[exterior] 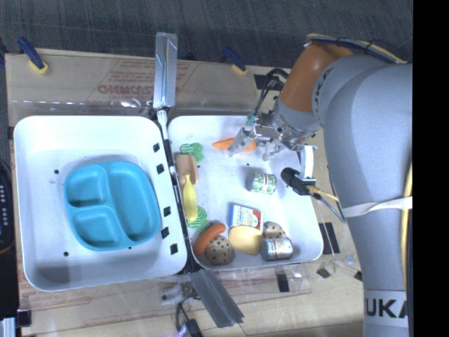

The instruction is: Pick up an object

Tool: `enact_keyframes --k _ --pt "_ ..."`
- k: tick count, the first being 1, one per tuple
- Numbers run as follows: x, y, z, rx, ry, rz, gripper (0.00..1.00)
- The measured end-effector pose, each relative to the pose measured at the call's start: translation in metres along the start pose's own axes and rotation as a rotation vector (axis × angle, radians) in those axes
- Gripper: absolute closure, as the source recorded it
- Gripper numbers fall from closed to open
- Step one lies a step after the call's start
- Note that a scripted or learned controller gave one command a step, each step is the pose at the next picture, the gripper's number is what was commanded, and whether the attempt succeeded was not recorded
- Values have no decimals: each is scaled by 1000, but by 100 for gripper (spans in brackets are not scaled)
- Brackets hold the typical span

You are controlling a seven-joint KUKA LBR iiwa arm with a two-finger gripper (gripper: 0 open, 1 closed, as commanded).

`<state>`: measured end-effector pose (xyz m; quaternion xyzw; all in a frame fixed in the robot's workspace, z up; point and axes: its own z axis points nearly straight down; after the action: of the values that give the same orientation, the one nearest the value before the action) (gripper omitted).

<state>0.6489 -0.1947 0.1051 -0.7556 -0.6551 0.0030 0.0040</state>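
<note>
My gripper (255,146) hangs over the back of the right bin (309,220), its two fingers spread apart with bare bin floor between them. An orange carrot (224,144) lies just left of the left fingertip (237,146). A small green-labelled can (263,182) lies a little in front of the gripper. Along the bin's left wall are a green toy (191,150), a tan piece (185,167) and a yellow banana (189,199). At the front lie a red item (208,234), a speckled cookie (219,250), a yellow lemon (244,240), a small carton (244,216) and a silver can (278,248).
The left bin (35,146) holds a blue divided plate (112,203). A metal clamp bar (165,69) stands at the back between the bins. The grey arm (365,132) fills the right side, with a black cable (295,180) hanging over the right bin's edge.
</note>
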Motion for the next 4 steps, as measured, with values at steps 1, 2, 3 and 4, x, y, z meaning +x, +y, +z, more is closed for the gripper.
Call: enact_keyframes --k 1,2,3,4 --pt "37 3 13 -5 0 -265 0" --pt "37 3 3 -3 0 -268 100" --pt "37 3 3 -3 0 -268 0" --pt "143 -18 -92 -19 -1 -360 0"
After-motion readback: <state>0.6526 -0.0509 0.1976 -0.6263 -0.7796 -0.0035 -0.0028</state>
